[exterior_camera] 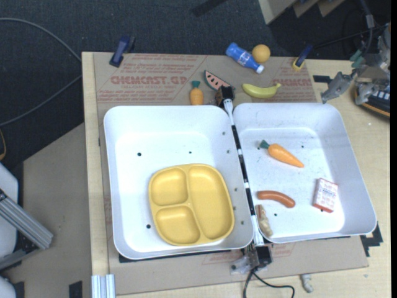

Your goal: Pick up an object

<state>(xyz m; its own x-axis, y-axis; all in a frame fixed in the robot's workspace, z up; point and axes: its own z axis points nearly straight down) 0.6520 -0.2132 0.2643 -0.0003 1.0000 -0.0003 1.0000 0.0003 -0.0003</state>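
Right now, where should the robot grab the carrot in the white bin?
Probably around the thick orange middle of the carrot, coming straight down from above. It lies flat on the right bin's floor, slanting from its green top down to its point, with open floor on both long sides, so the grip should close across its width.

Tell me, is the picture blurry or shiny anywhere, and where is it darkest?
In the camera view, the two shallow white bins are bright and evenly lit, with soft shadows under their rims; the yellow divided plastic plate has only a faint sheen, no hard glare; the orange toy carrot looks a little soft, not crisp; the dark floor around the bench is darkest.
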